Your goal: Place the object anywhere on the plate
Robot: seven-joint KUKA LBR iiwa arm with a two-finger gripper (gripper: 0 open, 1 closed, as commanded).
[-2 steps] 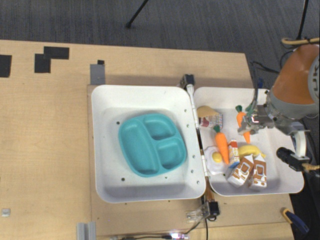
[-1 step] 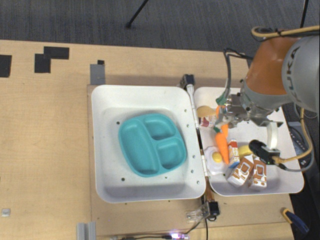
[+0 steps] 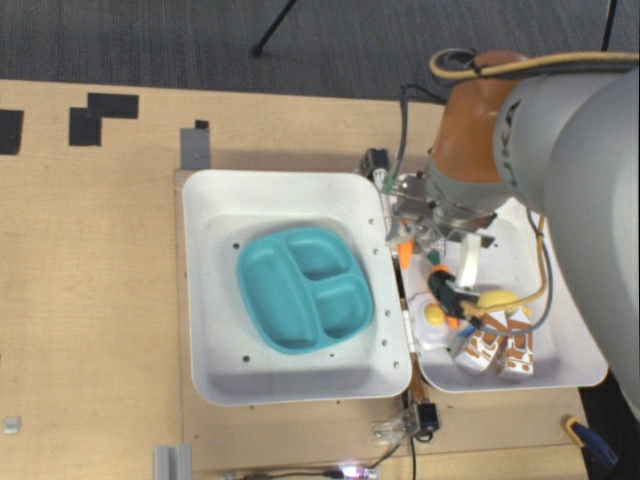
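Black tape patches (image 3: 103,114) mark the wooden bench (image 3: 90,288) at upper left; grey carpet (image 3: 200,18) spans the top.

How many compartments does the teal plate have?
3. The teal plate in the left bin has one long compartment along its left and two smaller ones on its right, upper and lower.

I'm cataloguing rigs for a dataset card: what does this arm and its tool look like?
The arm is bulky, rounded and glossy grey, with an orange band above the wrist. Below it sits a metallic tool with dark cables looping nearby. A yellowish hose runs along the top of the arm.
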